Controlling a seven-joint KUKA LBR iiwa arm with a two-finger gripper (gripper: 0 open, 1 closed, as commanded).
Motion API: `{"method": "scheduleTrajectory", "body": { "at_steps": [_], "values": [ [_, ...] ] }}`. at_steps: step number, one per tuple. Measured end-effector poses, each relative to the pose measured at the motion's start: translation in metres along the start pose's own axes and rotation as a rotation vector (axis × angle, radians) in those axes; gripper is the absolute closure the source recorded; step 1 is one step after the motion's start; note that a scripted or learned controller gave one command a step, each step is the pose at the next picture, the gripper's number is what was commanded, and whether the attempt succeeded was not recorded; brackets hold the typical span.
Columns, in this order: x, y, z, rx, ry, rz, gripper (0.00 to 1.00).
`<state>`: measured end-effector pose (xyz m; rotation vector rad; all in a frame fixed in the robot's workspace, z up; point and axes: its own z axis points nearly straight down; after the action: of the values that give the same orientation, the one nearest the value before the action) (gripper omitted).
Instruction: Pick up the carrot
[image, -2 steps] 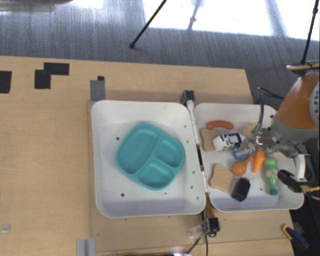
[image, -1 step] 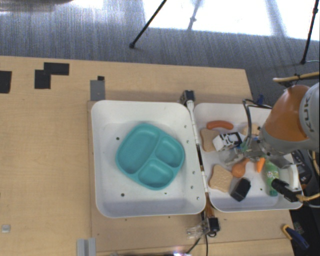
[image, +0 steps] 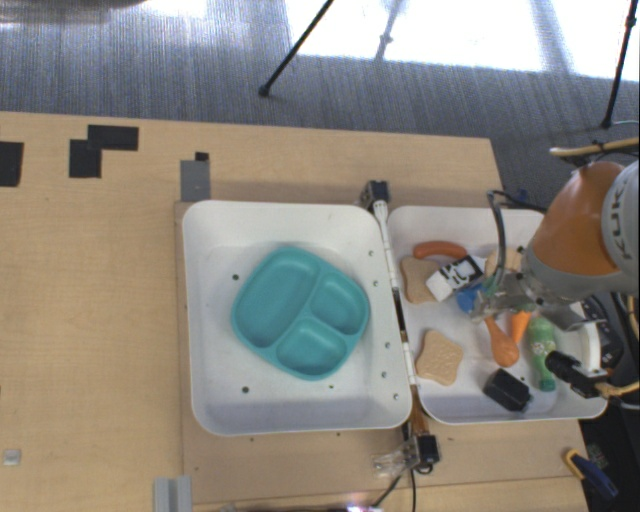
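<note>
Arm over the right bin, carrot beside its wrist

The carrot (image: 503, 340) lay in the right bin (image: 452, 402), tilted, its thick end toward 6 o'clock, just at 9 o'clock of a green item (image: 541, 345). The gripper (image: 497, 296) sat just at 12 o'clock of the carrot; whether its jaws were spread or pressed together I could not tell. A teal divided plate (image: 300, 312) rested in the left bin (image: 215, 400).

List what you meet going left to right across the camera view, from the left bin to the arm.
Left white bin → teal divided plate → right white bin → tan cracker-shaped piece → orange carrot → green item → arm's orange band.
</note>
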<state>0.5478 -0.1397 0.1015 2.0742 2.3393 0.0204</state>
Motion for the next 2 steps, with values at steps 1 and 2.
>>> {"method": "scheduleTrajectory", "body": {
  "at_steps": [1, 2],
  "values": [
    [0.079, 0.009, -0.087, 0.007, 0.004, -0.169, 1.0],
    [0.01, 0.051, -0.225, 0.001, -0.006, -0.374, 1.0]
  ]
}}
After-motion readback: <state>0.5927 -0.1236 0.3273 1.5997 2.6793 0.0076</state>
